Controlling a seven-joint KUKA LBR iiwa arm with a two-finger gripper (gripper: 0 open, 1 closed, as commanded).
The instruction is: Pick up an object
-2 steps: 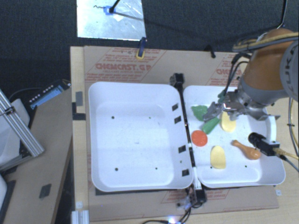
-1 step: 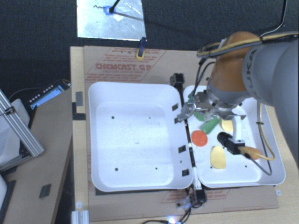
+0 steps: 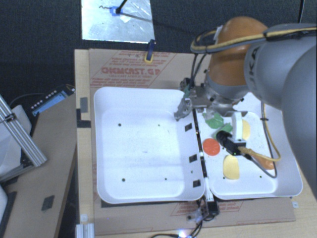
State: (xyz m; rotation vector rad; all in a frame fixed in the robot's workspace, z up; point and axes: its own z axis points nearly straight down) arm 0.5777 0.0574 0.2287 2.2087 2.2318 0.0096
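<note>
The gripper (image 3: 184, 108) hangs over the divider's far end, between the left bin (image 3: 138, 152) and the right bin (image 3: 262, 185). Parted or closed? Can't tell from here. The pickings lie loose in the right bin: green piece (image 3: 215, 121) at four o'clock from it, red disc (image 3: 211, 147) at five, yellow piece (image 3: 231, 167) beyond. It's probably hugging the divider because they crowd it.

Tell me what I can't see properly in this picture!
In the camera view:
- Green flat piece: partly hidden under the wrist of the grey arm.
- Shallow white right bin: its far corner is covered by the arm.
- Pale yellow oval piece: one side is covered by the arm.
</note>
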